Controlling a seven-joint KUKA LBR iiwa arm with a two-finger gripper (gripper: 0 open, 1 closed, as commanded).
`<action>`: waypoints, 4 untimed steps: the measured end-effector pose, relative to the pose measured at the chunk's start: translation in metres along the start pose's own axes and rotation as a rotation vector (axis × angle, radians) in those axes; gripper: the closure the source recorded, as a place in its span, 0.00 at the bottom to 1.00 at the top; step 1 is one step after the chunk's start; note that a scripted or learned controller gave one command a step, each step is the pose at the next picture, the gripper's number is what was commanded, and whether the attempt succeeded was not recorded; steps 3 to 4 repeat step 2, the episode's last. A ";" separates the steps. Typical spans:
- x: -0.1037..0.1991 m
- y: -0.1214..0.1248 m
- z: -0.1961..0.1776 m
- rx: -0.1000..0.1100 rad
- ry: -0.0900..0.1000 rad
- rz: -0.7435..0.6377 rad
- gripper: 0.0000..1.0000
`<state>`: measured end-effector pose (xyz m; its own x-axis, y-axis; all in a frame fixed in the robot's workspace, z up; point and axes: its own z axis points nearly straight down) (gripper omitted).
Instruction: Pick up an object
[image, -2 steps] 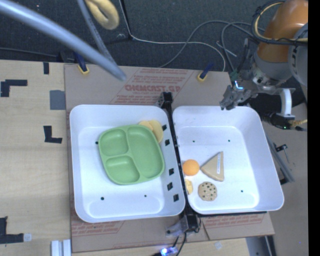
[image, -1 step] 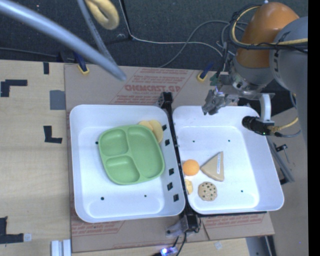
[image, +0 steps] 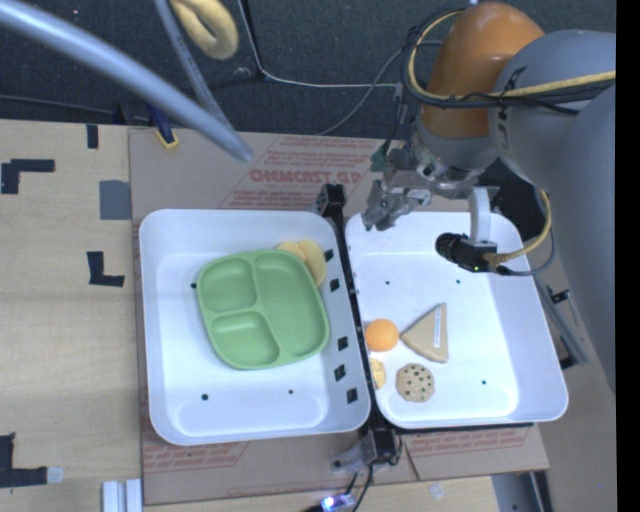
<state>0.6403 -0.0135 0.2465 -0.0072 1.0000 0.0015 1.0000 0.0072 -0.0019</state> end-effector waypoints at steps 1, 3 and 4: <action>0.061 0.002 0.012 0.001 -0.001 0.001 1.00; 0.112 0.000 0.007 -0.001 0.000 0.001 1.00; 0.112 0.000 0.007 -0.001 0.000 0.001 1.00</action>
